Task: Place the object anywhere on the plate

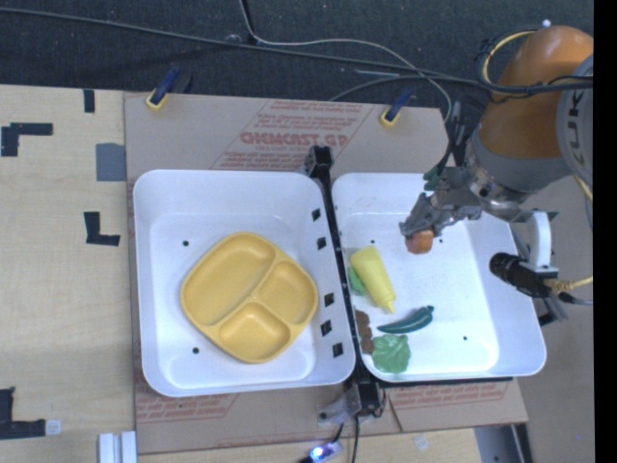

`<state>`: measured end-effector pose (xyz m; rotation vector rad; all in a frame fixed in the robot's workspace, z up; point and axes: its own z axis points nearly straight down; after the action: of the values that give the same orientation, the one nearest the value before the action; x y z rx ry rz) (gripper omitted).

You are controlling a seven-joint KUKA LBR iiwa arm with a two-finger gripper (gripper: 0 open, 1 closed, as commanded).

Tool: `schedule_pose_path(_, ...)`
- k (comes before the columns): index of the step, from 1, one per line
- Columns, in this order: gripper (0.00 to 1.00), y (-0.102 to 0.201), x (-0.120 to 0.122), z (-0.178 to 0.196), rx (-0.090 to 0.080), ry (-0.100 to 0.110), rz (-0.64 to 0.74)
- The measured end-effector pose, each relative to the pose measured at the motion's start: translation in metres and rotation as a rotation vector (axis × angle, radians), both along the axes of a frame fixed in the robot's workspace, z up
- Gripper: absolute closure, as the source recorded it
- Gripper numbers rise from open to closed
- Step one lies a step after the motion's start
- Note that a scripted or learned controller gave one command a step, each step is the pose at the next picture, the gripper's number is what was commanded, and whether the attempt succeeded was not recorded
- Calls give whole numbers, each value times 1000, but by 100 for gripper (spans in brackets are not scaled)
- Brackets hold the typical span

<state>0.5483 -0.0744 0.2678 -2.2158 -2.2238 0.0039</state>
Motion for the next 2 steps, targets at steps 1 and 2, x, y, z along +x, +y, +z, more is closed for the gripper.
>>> schedule_pose_path(1, 100, 49, -15, -19, 1, 0, 1)
schedule_pose_path(2, 100, 95, -25, -19, 1, -1, 2)
